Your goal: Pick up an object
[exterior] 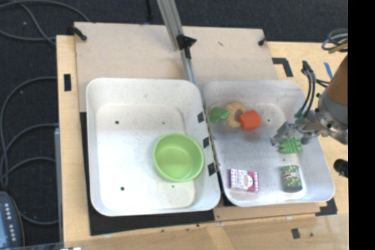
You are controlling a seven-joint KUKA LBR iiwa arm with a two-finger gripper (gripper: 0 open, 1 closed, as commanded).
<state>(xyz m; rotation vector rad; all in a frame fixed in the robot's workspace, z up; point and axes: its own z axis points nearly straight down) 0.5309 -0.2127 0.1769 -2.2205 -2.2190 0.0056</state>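
Over the right bin (304, 96), pincer (288, 139) grips a small green object (289, 146).

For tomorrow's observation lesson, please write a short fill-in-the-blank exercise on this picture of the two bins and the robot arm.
1. The green bowl sits in the ____ bin as the camera sees it.
2. The orange object lies next to a tan object in the ____ bin.
3. The gripper is just above a small ____ object near the right bin's far-right side.
4. The pink packet lies to the ____ of the dark green can.

Missing words: left; right; green; left
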